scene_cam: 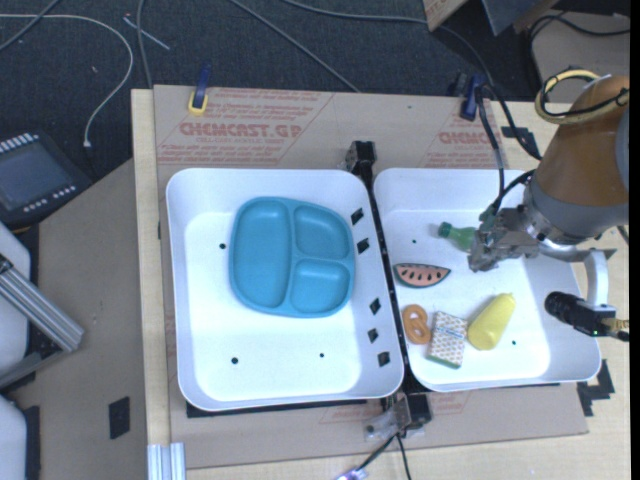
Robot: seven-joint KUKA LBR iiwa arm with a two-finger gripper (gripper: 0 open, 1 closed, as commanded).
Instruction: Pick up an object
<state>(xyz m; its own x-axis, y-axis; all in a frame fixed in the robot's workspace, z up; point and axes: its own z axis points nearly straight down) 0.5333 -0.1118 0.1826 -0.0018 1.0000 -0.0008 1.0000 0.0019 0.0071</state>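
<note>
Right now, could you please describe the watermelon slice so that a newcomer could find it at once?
Look in the right-hand bin, near its left wall. The watermelon slice lies there, above the pretzel. Alone among its neighbours, it is a red half-moon with dark seeds.

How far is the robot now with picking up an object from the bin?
Done: the gripper has reached the right bin, beside the green object. In hand: nothing visibly held. Left: the watermelon slice, pretzel, yellow object and small packet all lie on the bin floor, so grasping and lifting remain.
</note>
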